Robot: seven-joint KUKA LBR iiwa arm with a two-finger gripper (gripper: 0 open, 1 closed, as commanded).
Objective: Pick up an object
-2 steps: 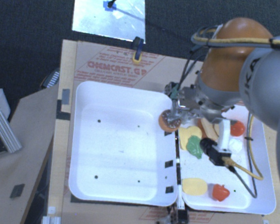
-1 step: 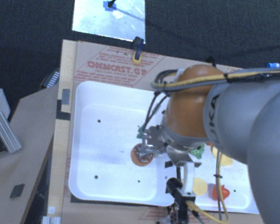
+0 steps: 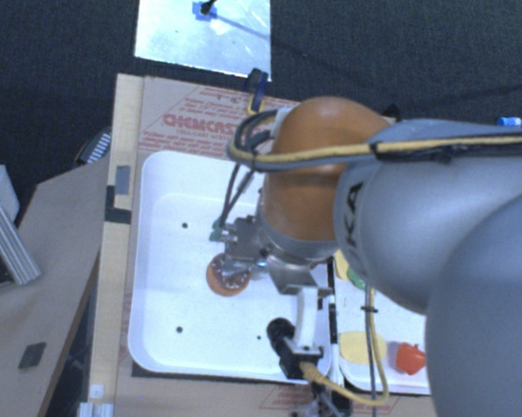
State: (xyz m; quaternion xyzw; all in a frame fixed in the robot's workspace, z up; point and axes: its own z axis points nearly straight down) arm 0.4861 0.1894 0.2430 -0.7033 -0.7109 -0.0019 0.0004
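Arm: grey KUKA body entering from the right, orange wrist band (image 3: 318,167) over the left bin (image 3: 156,332), wrist pointing down, cables looped around it.

Gripper (image 3: 232,270): lowered to the floor of the left bin, near its middle; whether it is released or clenched cannot be told, the metal parts being too blurred.

Task object: a round brown disc-shaped item (image 3: 226,282), lying on the left bin floor directly under the gripper tip, partly covered by it; contact cannot be judged.

Right bin (image 3: 409,389): holds a red-orange object (image 3: 411,359), a pale yellow flat piece (image 3: 355,347) and a green item (image 3: 354,278), largely hidden by the arm.

Counter (image 3: 206,116): printed cardboard beneath both bins.
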